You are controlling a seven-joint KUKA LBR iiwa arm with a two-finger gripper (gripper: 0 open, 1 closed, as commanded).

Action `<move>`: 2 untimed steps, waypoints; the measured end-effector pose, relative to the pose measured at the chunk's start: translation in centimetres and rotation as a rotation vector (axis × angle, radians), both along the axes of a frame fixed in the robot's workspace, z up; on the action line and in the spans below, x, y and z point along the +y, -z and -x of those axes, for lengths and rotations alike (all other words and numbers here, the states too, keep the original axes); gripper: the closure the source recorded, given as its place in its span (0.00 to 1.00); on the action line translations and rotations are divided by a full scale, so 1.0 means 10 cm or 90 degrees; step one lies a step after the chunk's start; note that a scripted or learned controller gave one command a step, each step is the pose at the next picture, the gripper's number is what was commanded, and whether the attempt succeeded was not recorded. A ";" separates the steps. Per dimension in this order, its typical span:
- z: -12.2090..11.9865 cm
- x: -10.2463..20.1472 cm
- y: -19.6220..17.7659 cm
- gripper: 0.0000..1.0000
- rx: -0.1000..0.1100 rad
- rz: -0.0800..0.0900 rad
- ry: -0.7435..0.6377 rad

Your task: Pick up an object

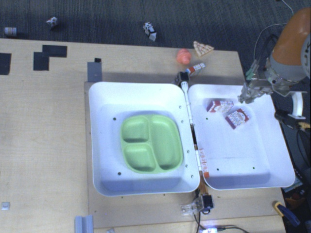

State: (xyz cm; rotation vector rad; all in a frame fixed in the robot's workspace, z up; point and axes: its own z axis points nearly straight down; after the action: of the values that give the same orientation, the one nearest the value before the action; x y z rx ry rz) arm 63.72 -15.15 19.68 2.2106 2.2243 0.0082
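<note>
gripper: over right bin far edge, finger state unclear | red packets: just left | green tray: left bin

A pale wooden bench carries two shallow white plastic bins: the left bin at its centre, the right bin touching it at 3 o'clock. At 12 o'clock, near the far edge, lie a small orange ball and a tan triangular wedge
</note>
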 end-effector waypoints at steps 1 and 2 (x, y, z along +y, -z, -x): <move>-0.29 0.77 0.12 1.00 0.002 -0.001 0.000; -0.32 -0.11 0.03 1.00 0.002 0.001 0.002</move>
State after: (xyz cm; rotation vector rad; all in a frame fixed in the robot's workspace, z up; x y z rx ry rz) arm 66.93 -16.28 19.40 2.2152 2.2204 0.0032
